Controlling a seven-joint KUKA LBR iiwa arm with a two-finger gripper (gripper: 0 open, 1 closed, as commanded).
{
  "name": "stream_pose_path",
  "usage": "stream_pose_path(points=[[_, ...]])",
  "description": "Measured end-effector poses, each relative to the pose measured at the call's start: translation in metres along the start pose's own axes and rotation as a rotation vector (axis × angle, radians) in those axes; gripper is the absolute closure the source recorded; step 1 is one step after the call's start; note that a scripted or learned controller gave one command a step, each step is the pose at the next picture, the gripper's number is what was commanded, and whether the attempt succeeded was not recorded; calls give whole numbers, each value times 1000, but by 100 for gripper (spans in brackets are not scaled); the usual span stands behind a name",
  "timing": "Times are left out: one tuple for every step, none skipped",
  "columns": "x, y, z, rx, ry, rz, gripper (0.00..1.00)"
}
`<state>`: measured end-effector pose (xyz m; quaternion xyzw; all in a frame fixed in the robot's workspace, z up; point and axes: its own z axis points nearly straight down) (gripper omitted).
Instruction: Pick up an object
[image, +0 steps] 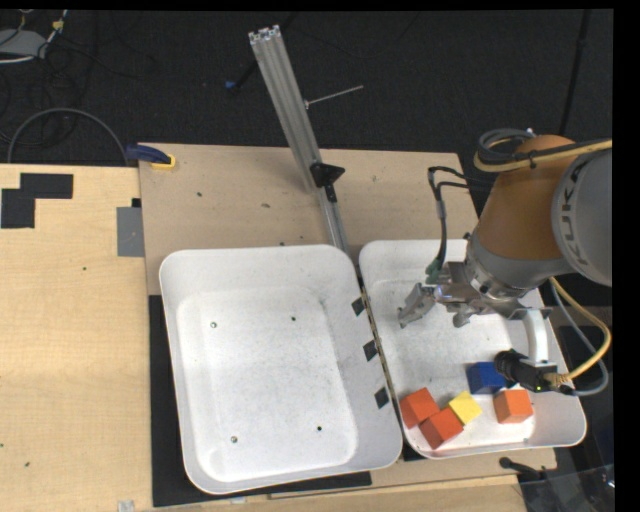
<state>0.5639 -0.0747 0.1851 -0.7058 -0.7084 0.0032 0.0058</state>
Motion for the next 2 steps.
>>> stream_pose_path(points=[[-6, 2, -15, -9, -3, 12, 100], [25, 38, -5, -11, -3, 0, 100]])
